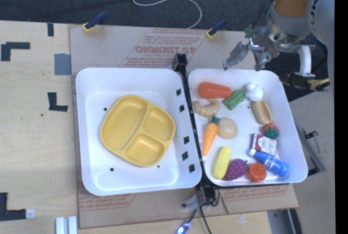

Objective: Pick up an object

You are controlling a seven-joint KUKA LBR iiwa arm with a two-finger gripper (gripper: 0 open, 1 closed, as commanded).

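Cardboard-covered bench (157,48) bears two white bins; below the open, empty-fingered gripper (247,59) sits the right bin (291,118), crowded with toy food: red pepper (215,89), carrot (209,137), corn (222,162), grapes (236,169). Further left, a yellow plate (137,129).

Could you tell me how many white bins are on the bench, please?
2. The left bin holds a yellow divided plate; the right bin, touching it side by side, holds the toy food items.
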